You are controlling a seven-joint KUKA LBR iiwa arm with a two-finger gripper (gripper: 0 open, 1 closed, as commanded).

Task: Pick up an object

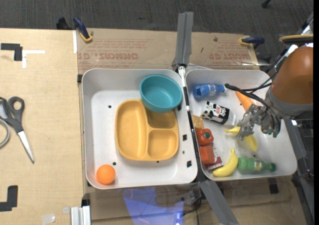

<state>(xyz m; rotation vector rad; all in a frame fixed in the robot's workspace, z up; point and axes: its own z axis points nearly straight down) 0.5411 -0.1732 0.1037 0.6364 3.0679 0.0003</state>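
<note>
Nearest the lens, below the fingers (247, 128): yellow plastic banana (227, 164) beside green plastic bottle (254, 165). Fingers spread over small yellow toy (234, 130), gripping nothing.

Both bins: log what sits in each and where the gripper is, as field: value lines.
left bin: teal bowl overlapping yellow divided tray; orange ball in near corner
right bin: blue bottle, black-and-white toy, red packet, banana, green bottle, carrot
gripper: low over right bin, beside a small yellow item
grasp: cannot tell
</note>
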